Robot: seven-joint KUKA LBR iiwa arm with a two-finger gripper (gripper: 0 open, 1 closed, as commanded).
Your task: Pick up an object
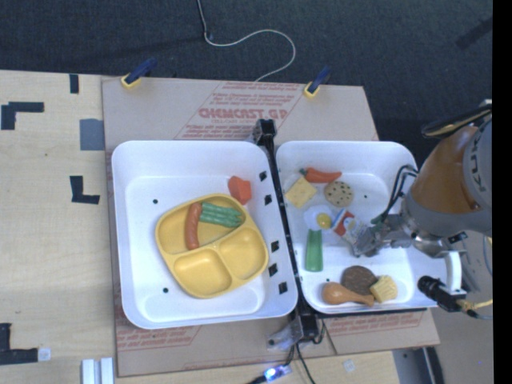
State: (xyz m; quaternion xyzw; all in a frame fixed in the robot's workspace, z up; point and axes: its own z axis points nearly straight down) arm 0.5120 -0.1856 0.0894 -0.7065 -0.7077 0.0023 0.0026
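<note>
My gripper (pixel 364 242) hangs low in the right bin (pixel 404 160), near its middle, reaching in from the right under the orange wrist band. A small red and white piece (pixel 342 224) lies just left of it. Below it sit a brown patty (pixel 358 278), a yellow corn piece (pixel 384 289) and a drumstick (pixel 346 295). A green cucumber (pixel 314 250) lies to the left. Farther back are a cookie (pixel 338 192), a cheese wedge (pixel 300 192), a red chili (pixel 322 175) and a fried egg (pixel 322 219).
The left bin (pixel 128 214) holds a yellow divided plate (pixel 240 254) with a sausage (pixel 192 225) and green beans (pixel 220 214) on it, and an orange-red piece (pixel 239 188) beside it. A black divider clip (pixel 266 130) sits between the bins.
</note>
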